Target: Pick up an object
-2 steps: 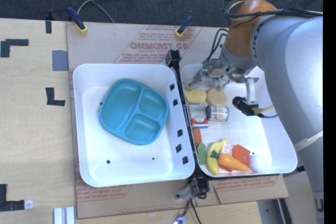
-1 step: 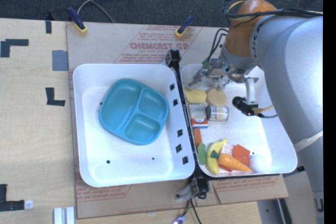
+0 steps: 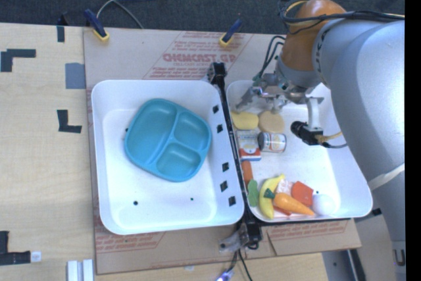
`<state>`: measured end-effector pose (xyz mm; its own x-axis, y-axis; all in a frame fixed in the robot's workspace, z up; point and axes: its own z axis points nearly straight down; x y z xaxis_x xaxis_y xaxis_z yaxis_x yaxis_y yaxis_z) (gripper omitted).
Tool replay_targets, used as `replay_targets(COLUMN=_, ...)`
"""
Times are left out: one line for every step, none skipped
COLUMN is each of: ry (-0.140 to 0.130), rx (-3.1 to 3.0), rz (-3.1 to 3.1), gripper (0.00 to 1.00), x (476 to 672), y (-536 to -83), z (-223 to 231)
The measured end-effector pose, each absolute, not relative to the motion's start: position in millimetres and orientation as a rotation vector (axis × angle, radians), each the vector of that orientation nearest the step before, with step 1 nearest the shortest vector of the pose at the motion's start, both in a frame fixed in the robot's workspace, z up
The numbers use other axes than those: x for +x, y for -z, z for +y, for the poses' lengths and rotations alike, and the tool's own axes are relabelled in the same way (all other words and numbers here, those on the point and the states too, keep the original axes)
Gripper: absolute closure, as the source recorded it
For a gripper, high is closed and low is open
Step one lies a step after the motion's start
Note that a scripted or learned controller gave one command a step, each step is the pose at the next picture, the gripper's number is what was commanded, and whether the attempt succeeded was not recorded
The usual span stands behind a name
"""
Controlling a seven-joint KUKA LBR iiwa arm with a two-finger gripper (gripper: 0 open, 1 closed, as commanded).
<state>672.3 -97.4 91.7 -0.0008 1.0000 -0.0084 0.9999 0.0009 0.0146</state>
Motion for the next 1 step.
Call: replay_targets(ry=-0.007, rx=2.209, rz=2.212, gripper=0.0, x=672.4, y=-91.6, z=-97.9)
